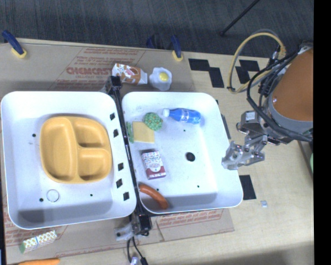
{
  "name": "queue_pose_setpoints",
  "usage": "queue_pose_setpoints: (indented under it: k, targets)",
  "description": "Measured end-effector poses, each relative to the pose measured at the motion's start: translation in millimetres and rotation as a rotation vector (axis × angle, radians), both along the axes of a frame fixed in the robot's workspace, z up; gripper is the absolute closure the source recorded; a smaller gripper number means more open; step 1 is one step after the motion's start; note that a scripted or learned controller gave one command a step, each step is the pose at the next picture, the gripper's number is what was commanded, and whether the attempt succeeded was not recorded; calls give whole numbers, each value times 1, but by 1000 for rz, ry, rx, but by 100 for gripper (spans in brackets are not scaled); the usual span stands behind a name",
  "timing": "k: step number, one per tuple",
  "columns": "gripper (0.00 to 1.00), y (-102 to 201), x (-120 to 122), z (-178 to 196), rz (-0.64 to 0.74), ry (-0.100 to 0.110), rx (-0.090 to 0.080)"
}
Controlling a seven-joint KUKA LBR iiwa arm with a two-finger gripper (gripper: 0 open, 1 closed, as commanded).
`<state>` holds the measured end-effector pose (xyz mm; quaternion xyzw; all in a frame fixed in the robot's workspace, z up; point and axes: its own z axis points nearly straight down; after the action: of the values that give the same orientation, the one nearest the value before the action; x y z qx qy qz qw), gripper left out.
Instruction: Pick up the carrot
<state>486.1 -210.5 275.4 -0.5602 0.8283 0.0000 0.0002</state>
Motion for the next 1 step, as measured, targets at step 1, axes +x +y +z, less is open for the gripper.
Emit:
queue_pose_setpoints:
  k: [1]
  targets:
    - [100,0,-9,5,294,-1,0]
